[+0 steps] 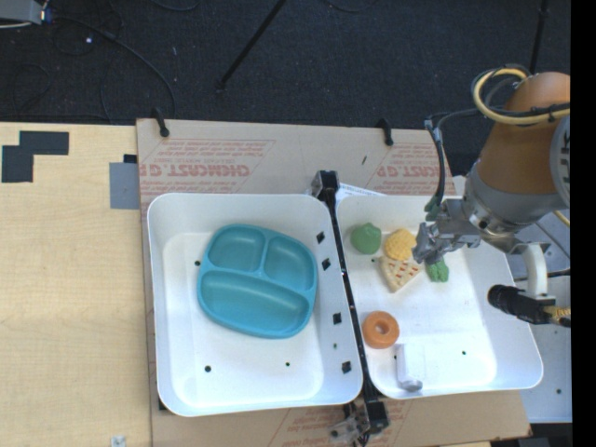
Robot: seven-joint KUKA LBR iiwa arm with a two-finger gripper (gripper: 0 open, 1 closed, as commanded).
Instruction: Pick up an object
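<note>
**Arm bent low over the right bin**

While the arm reaches in from the right, its orange band sits high and the grey wrist slants down and left into the right bin. The gripper hangs just above a small green piece, beside a waffle wedge and a yellow piece; whether it grips anything, I cannot tell. A green ball lies further left, an orange ring nearer the front, a white block below it. The left bin holds a teal divided plate.
</note>
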